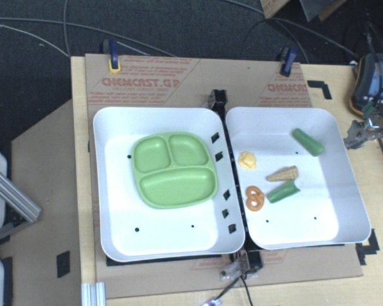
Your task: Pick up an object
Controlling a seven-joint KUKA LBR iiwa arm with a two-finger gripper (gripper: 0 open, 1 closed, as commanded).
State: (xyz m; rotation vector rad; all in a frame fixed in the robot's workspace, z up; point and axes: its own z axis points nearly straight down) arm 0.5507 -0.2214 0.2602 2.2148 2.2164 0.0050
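Rightward, jaws [364,132] at right bin [345,190] edge, state unclear; green cylinder [307,142] nearby, apart.

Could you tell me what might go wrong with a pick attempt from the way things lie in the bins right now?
1. The tan piece, a green piece and the pretzel lie close together in the right bin, so a grasp may nudge a neighbour or catch two.
2. The pretzel lies flat and may slip out of a pinch.
3. The other green piece looks round and could roll away.
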